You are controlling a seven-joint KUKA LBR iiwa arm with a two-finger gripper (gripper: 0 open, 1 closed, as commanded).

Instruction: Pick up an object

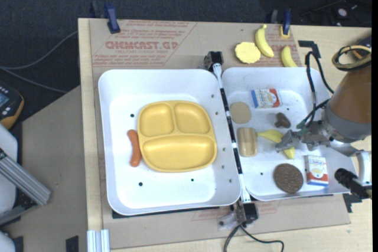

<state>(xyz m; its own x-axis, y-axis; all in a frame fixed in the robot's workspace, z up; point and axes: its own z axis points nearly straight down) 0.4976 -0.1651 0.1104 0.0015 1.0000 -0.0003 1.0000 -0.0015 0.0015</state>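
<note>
My gripper [291, 142] is low in the right bin [260, 81], reaching in from the right under the orange-banded wrist [353, 97]. It sits right at a yellow banana [270, 136], whose end shows again just below the gripper. Around it lie a small brown lump [282, 120], a tan bread slice [247, 142], a dark round cookie [288, 178], a small juice box [317, 169], a white milk carton [265, 97] and a tan round disc [240, 111]. The view does not show anything held.
The left bin [118, 97] holds a yellow divided plate [176, 136] with a red sausage [134, 147] beside it. Behind the right bin, on the bench, lie a yellow round piece [248, 52] and two bananas [264, 41] [287, 56]. A black cable [313, 77] hangs near the arm.
</note>
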